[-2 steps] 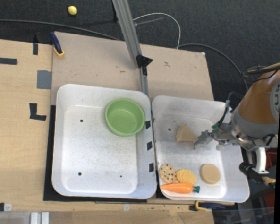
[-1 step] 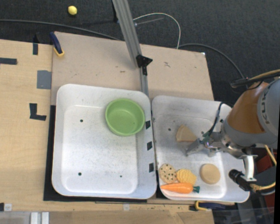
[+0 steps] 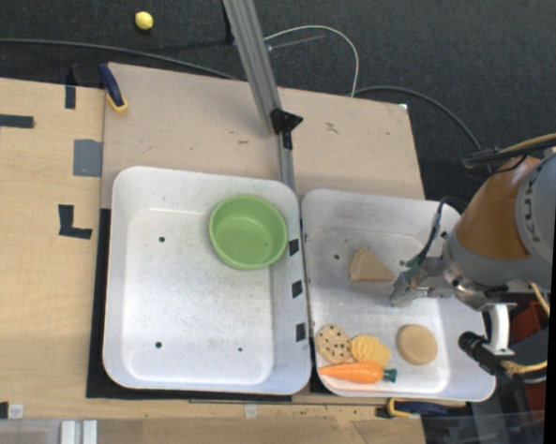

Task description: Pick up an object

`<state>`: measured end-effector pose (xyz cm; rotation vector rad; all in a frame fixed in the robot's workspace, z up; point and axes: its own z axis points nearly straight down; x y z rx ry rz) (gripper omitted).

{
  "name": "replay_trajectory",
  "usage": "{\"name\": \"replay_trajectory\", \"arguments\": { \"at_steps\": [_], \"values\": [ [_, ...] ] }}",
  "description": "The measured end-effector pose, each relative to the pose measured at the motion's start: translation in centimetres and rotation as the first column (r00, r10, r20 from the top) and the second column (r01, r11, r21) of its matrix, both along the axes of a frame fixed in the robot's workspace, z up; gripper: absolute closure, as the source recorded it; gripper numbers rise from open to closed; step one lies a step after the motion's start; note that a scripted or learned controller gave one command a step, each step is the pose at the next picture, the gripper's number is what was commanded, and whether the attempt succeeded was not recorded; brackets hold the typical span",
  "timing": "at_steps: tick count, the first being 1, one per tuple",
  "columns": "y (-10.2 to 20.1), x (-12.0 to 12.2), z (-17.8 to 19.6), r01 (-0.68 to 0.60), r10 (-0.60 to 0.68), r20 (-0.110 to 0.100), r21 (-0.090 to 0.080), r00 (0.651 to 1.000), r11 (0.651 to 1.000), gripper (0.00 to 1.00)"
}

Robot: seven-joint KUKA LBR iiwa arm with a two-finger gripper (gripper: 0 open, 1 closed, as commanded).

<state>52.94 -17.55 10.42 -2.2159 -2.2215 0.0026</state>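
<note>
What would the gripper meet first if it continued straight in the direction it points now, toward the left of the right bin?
Probably the tan wedge-shaped piece, which lies just left of the gripper in the right bin. Depth is unclear from above, so the gripper could meet the bin floor first.

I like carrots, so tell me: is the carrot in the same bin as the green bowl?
No, the carrot lies in the right bin, while the green bowl sits in the left bin.

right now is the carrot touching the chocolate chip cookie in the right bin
Cannot tell. In the camera view the carrot lies right under the chocolate chip cookie, their edges meeting with no clear gap, but contact isn't plain.
</note>
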Motion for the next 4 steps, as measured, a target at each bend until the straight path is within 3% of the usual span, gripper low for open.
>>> {"name": "replay_trajectory", "arguments": {
  "at_steps": [3,4],
  "values": [
    [-0.2,0.9,16.2,0.001,-0.001,0.009,-0.003,1.0,1.0,1.0],
    [6.1,0.1,15.7,-0.004,0.004,0.002,0.0,1.0,1.0,1.0]
  ]
}}
